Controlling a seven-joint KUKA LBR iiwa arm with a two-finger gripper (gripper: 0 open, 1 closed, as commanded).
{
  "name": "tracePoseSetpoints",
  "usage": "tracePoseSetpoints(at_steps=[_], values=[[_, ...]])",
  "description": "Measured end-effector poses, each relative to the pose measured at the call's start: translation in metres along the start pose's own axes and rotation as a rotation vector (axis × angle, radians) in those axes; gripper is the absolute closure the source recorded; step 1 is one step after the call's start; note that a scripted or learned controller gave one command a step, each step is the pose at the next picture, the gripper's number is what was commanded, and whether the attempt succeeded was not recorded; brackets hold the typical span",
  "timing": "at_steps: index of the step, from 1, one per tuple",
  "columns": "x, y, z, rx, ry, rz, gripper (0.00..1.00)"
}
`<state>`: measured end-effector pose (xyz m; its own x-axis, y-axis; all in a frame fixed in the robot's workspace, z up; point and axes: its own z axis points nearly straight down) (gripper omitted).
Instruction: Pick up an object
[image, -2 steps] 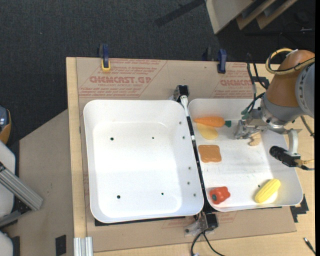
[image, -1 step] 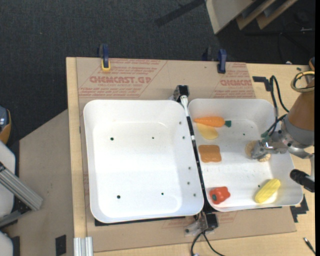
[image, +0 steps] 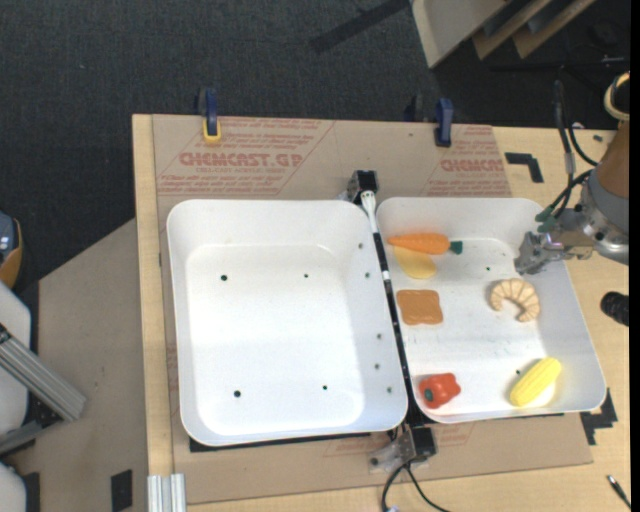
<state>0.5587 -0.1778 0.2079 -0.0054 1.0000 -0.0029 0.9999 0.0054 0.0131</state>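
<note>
In the camera view the gripper (image: 532, 254) hovers over the right bin's (image: 578, 330) far right edge, just above the croissant (image: 516, 298), likely lining up a grab; whether it is open or closed I cannot tell. Carrot (image: 420, 243), toast (image: 419, 307), pepper (image: 438, 389) and corn (image: 535, 382) lie spread apart, easy targets

Bench (image: 300, 160) is carrying two white bins side by side, edges touching: left bin (image: 200, 300), right bin (image: 575, 330). Brown board with red print is lying under both. Two blue clamps (image: 209, 105) are gripping its far edge.
</note>
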Motion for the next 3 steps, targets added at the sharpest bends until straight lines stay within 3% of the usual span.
tracePoseSetpoints(at_steps=[1, 2, 3], values=[[0.004, -0.043, 0.017, 0.018, 0.005, 0.007, 1.0], [0.026, -0.03, -0.035, 0.005, 0.001, 0.002, 1.0], [0.05, -0.083, 0.025, 0.022, 0.007, 0.006, 1.0]])
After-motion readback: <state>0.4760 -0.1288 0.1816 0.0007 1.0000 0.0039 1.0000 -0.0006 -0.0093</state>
